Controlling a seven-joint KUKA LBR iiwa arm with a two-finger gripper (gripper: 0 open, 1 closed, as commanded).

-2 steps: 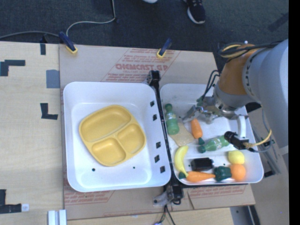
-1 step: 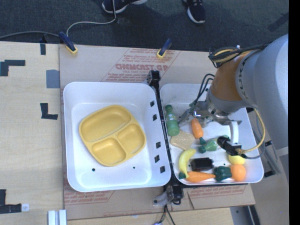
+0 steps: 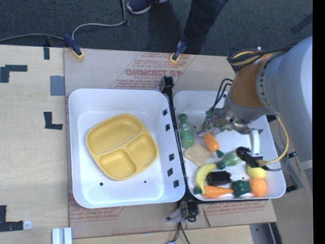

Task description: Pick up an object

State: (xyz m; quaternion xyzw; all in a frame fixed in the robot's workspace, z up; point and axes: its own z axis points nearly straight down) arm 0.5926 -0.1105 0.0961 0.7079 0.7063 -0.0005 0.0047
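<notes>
- Carrot (image 3: 211, 142), the small orange one with a green tip, lies in the right bin (image 3: 274, 136), near the bin's middle and just below the pincer (image 3: 216, 122).
- From where I stand it looks like a toy of hard plastic: light, stiff, smooth and probably a bit slippery. I see nothing fragile about it.
- It lies at a slant, so I would take it across its thick middle, with the closing line square to its length. The tapered ends would likely squirt out.
- The pincer hangs low over the bin's upper half, beside the carrot's upper end. Whether it is open or closed I cannot tell; the wrist hides that part.
- Neighbours crowd it: a green bottle (image 3: 186, 132) against the bin's left wall, a pale cracker (image 3: 197, 154) touching or nearly touching the carrot's lower left, a banana (image 3: 202, 175) near the bottom edge.
- A second, longer carrot (image 3: 219, 191), an orange (image 3: 258, 187) and a lemon (image 3: 256, 172) sit along the bottom right corner.
- The left bin (image 3: 81, 151) holds a yellow divided plate (image 3: 121, 145), well apart from all this.
</notes>
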